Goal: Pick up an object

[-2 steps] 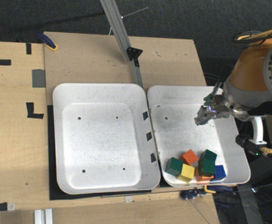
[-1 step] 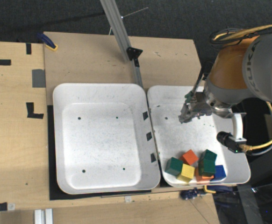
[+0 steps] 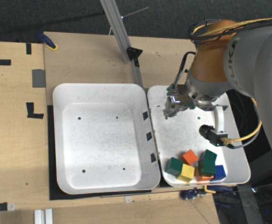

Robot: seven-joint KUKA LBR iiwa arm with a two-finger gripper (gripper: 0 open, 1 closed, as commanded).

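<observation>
Blocks [image 3: 195, 166] sit in my right bin's [image 3: 171, 134] near corner: about six. My tool [image 3: 171, 107] hangs farther back; I cannot tell its grip.

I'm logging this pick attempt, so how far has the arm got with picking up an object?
Nothing looks picked yet. The small coloured blocks, among them the orange block, yellow block and two green blocks, lie clustered at the near end of the right-hand shallow white bin. The pincer sits over that bin's far end, apart from the cluster, with no block seen in it. Left: reach the blocks, grip one, lift.
</observation>
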